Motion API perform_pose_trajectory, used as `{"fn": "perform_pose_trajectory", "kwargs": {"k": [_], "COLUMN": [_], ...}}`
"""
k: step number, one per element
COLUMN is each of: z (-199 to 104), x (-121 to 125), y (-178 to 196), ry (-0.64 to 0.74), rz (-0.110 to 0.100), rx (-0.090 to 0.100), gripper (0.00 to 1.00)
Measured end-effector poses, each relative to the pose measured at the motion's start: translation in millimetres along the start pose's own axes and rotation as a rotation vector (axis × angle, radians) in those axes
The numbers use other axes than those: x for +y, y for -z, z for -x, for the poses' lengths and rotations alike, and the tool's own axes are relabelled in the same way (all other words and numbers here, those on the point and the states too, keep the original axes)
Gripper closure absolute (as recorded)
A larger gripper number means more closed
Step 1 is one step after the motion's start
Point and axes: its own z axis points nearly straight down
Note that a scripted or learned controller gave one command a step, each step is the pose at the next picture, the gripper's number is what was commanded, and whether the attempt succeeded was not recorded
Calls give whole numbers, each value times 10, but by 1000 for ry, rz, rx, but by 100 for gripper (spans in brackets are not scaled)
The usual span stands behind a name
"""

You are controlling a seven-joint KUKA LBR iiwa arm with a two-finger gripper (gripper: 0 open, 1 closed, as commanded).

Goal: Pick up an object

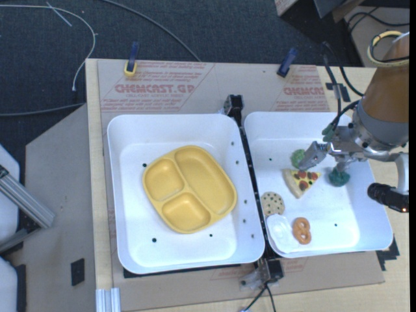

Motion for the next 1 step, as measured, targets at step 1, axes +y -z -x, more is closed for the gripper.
{"fn": "perform_pose_trajectory", "kwargs": {"k": [1], "z": [23], "x": [-52], "y": [-583], "ry": [-1], "rz": [5], "rx": [-1], "gripper": [0]}}
